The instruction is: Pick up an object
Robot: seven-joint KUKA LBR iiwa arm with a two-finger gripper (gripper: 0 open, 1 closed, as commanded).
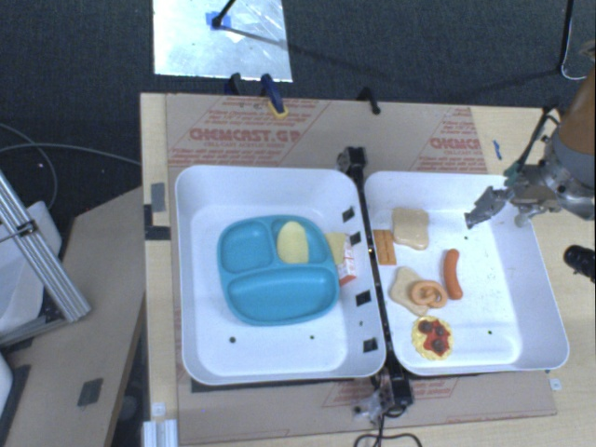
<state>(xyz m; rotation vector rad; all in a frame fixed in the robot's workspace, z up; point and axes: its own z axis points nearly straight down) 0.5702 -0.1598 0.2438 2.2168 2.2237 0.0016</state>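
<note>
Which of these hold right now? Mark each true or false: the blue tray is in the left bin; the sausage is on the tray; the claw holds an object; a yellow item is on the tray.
1. The blue tray is in the left bin. True.
2. The sausage is on the tray. False: it lies in the right bin.
3. The claw holds an object. False: nothing is seen between its fingers.
4. A yellow item is on the tray. True: in an upper compartment.
</note>
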